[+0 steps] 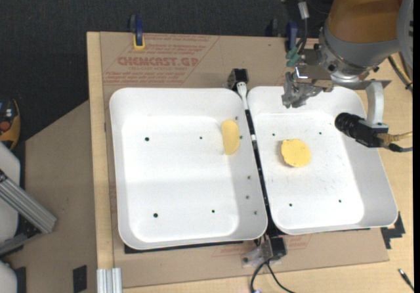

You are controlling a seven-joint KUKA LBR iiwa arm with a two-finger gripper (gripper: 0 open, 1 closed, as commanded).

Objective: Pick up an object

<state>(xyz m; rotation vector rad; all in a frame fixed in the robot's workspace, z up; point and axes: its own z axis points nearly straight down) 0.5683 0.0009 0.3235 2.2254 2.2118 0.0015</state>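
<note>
Yellow disc [296, 153] in right bin [367, 200]; yellow oval [230, 136] in left bin [170, 219]

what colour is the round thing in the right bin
Yellow: the disc in the right bin, clear in the camera view.

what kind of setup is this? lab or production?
Likely a lab test bench: two white bins clamped on a cardboard sheet, loose cables, and an arm with its gripper over two yellow pieces.
</note>
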